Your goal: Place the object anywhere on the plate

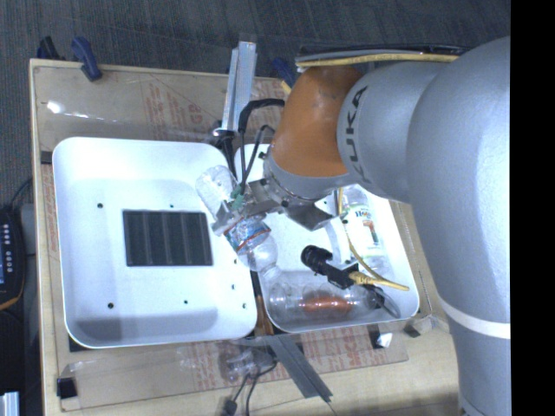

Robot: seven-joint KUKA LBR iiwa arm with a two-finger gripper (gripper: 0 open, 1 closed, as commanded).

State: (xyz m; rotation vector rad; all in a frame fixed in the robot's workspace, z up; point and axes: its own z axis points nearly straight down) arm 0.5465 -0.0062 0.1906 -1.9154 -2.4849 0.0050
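A crumpled clear plastic bottle (254, 241) with a bluish label is seen at a slant above the rims where the two bins meet, its lower end over the right bin's left edge. More clear plastic is seen just up and left of it, over the right part of the left bin; whether this belongs to the same bottle cannot be told. The gripper (236, 206) is set directly against the bottle, between these two clear parts. Whether the gripper is spread or pressed together cannot be told, nor whether the bottle is pinched by it.

The dark ribbed plate (167, 237) is laid flat in the middle of the left bin (87, 172), near the bottle but apart from it, to its left. Nothing is seen resting on the plate.

In the right bin (409, 305), largely covered by the arm, a clear bottle with copper-coloured contents (323, 302) is laid on its side along the near wall, and a white labelled bottle (365, 225) is seen farther back.
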